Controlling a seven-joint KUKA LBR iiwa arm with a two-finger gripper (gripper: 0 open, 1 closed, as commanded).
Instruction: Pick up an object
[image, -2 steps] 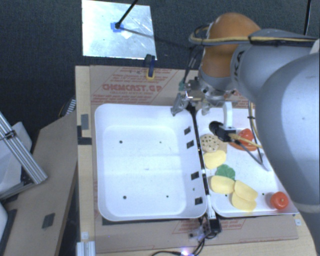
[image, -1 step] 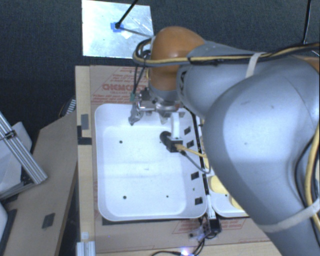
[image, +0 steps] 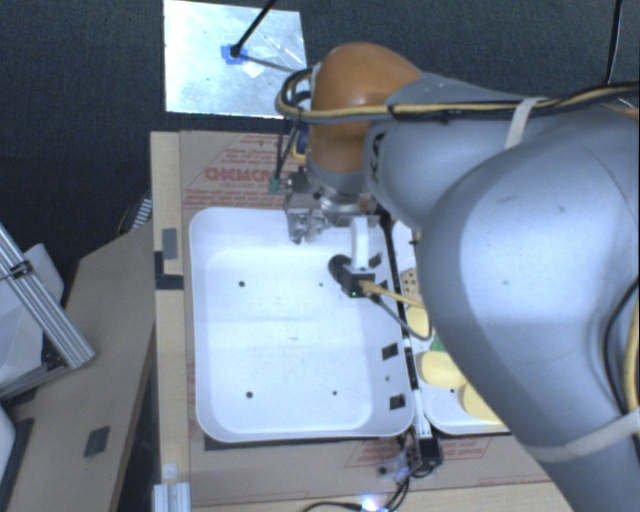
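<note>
Hand (image: 300, 228) hangs over left bin (image: 215, 405) far edge; finger state cannot be told. Yellow objects (image: 445, 372) lie in right bin, mostly under arm. Good pick likely needs hand above one piece, straight descent.

Left bin (image: 290, 340) floor apparently unobstructed

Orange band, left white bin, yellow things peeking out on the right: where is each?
Orange band (image: 355, 85), camera view, its rounded top.
Left white bin (image: 280, 340), camera view, bare floor.
Yellow things (image: 443, 370), camera view, one's visible edge.
</note>
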